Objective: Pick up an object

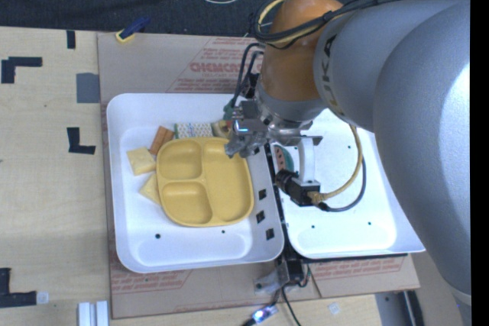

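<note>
A yellow three-compartment plate (202,181) lies in the left white bin (134,240). Beside its left edge sit a pale yellow square block (140,161) and an orange-brown stick (161,138). A light, patterned object (193,130) peeks out behind the plate's far rim. My gripper (240,135) hangs at the plate's far right corner, close to the wall between the bins. The grey wrist and orange band (294,57) cover the fingers from above.
The right white bin (359,233) lies under the arm, with a small coloured item (284,159) near its left wall. Cables loop over that bin. Cardboard (176,61) underlies both bins, and a blue and yellow clip (132,28) lies at its far left corner.
</note>
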`<state>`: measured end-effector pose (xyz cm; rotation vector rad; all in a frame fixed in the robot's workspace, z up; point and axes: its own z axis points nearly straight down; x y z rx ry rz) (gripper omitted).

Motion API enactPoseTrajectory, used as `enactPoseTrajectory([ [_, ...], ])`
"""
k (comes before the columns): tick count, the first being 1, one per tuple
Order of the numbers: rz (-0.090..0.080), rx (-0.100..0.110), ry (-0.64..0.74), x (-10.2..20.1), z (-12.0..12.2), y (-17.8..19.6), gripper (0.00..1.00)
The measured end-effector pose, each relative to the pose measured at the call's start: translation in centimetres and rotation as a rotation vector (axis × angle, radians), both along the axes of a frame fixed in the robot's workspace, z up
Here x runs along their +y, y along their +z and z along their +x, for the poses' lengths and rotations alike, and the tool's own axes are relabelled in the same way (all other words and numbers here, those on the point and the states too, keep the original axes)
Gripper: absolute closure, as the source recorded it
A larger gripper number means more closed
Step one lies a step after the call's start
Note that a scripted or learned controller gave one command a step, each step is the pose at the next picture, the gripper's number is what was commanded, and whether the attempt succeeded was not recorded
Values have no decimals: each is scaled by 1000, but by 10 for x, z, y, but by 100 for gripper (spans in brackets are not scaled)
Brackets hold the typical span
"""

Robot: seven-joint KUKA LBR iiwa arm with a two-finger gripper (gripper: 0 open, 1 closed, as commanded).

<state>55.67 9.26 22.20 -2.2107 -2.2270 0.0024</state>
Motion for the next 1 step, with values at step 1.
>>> enactPoseTrajectory([
  [1, -1, -1, -5, -4, 3, 7, 100],
])
